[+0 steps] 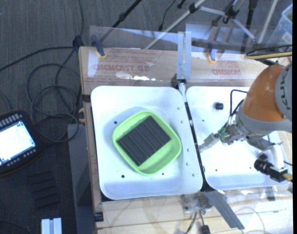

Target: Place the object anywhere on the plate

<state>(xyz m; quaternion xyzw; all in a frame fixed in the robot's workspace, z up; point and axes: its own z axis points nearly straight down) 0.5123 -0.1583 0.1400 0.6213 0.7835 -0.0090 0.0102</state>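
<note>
My hand (209, 141) sits in the right bin (246, 177); can't tell its state. Plate (174, 150) at 9 o'clock, the divider could snag me.

plate (147, 143): green, square with rounded corners, dark ribbed inset, lying flat and turned diagonally in the left bin
object (218, 106): small, dark, sitting in the right bin's far part
</note>
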